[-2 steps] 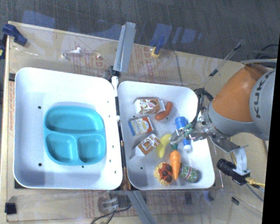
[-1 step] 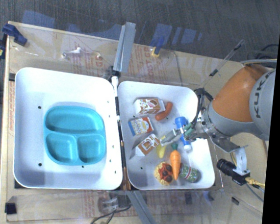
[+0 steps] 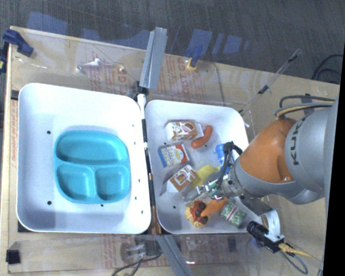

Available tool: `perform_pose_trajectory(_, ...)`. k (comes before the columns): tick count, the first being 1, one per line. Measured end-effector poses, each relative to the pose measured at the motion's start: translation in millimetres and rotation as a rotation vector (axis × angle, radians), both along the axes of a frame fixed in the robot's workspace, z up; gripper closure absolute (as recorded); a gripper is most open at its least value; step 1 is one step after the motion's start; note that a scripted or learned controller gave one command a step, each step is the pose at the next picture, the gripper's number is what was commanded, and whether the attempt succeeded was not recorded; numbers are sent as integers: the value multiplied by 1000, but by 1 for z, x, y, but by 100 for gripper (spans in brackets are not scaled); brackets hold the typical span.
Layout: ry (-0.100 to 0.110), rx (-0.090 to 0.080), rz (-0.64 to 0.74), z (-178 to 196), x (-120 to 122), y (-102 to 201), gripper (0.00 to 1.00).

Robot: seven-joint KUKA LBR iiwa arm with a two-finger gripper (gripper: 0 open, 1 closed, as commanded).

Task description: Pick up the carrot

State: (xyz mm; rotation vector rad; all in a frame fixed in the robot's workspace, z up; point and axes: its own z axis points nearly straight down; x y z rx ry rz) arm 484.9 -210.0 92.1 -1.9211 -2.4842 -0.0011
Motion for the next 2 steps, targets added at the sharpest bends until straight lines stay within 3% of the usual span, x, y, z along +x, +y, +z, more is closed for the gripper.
perform_pose_trajectory(1,2,2,5,10,1,1,100)
perform_pose_trajectory(2,1,-1,-179,94,-8,26,100)
